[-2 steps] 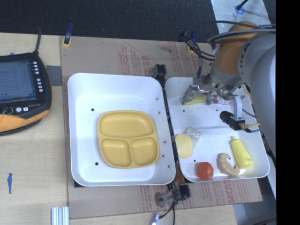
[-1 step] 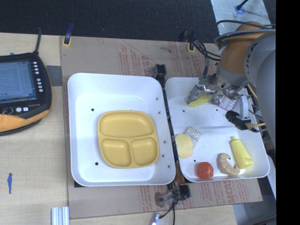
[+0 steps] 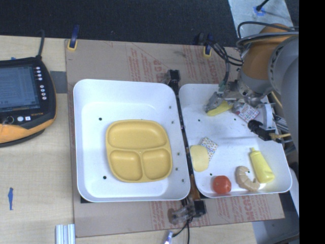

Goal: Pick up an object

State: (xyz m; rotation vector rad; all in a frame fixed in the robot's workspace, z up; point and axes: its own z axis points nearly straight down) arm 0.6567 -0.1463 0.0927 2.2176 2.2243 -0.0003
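Observation:
My gripper (image 3: 217,103) is low over the back of the right bin (image 3: 231,128), reaching in from the right. A small yellow object (image 3: 224,110) lies right under and against it; whether it is held is unclear. A red-and-white packet (image 3: 248,113) lies just to the right of it. Further forward in this bin are a small patterned packet (image 3: 208,145), a pale yellow piece (image 3: 199,158), a red tomato (image 3: 221,184), a tan curved piece (image 3: 246,178) and a yellow bottle (image 3: 261,166).
The left bin (image 3: 91,111) holds a yellow divided plate (image 3: 138,150). A tablet in an orange case (image 3: 23,98) lies on the bench at the far left. The grey arm with its orange band (image 3: 264,55) looms over the right bin's back right corner.

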